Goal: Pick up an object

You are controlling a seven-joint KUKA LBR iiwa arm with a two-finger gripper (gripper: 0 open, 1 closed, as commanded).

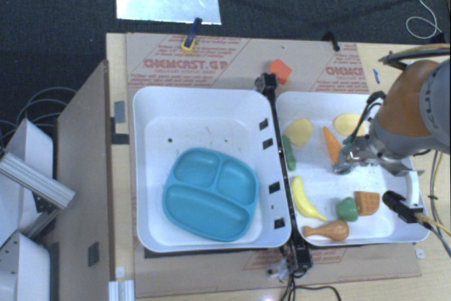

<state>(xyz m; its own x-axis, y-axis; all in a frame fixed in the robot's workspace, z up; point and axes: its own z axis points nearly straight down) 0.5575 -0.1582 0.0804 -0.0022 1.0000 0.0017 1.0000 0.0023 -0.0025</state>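
The right bin (394, 225) holds several toy foods. An orange carrot (330, 144) lies near its middle, with a pale yellow piece (299, 130) to its left and another yellow piece (346, 123) behind it. A green cucumber (289, 154) lies along the left wall. Toward the front are a banana (306, 198), a green piece (347, 209), a brown waffle-like piece (367, 202) and a tan drumstick (327, 230). My gripper (342, 164) reaches in from the right and hangs low over the bin floor, just right of the carrot's lower end and above the green piece.
The left bin (151, 116) holds a blue divided tray (210, 192). An orange block (280, 70) sits on the bench behind the bins. A black divider with clips (273, 144) runs between the bins. A black part of the arm (399, 206) overhangs the right bin's front right.
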